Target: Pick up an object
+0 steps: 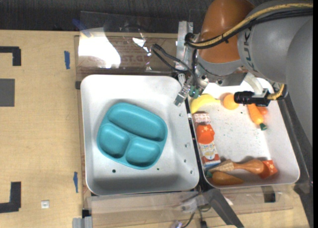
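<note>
Claw (185, 93) hangs over the bins' divide, beside a banana (201, 102).

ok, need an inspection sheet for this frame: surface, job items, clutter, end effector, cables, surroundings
Surface: two white bins, left bin and right bin, side by side on a wooden bench.
Job items: right bin holds banana, orange ball, carrot, snack packet, drumstick; left bin holds teal divided tray.
Clutter: nothing seen.
End effector: end effector over the divide between bins, near the banana; nothing seen between its fingers.
Cables: black and yellow cables along the wrist.
Surroundings: blue tape marks, clear plastic sheet.
</note>
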{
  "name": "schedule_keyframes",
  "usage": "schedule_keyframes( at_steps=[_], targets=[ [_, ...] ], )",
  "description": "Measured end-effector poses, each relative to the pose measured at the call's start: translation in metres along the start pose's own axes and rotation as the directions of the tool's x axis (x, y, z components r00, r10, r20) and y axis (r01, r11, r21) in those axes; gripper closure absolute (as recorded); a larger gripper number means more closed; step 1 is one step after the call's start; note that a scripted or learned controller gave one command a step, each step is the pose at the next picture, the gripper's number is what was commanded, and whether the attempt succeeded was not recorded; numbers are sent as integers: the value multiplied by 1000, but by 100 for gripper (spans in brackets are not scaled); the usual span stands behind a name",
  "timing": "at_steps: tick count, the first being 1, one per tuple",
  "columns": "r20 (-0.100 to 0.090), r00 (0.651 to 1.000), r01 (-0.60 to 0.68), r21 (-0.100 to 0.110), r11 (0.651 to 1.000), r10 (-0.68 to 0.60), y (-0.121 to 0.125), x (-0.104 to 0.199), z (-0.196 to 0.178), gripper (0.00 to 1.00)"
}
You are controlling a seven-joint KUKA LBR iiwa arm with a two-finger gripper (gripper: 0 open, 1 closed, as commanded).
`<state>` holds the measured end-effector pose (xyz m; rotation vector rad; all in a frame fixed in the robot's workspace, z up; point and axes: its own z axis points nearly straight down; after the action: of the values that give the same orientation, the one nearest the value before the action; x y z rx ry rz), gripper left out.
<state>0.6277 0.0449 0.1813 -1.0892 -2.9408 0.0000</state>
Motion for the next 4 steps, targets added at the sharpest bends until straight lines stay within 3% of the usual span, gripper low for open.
schedule_keyframes(
  at_steps=[1,2,3,4],
  targets=[
    [17,963,268,-4,963,-268,-69,-68,-77,100],
    [4,981,195,0,981,-195,-20,-47,-2,100],
    [23,973,229,-7,973,-229,-66,-72,-141,100],
    [-2,950,312,1,950,-312,-37,-64,-14,100]
  ],
)
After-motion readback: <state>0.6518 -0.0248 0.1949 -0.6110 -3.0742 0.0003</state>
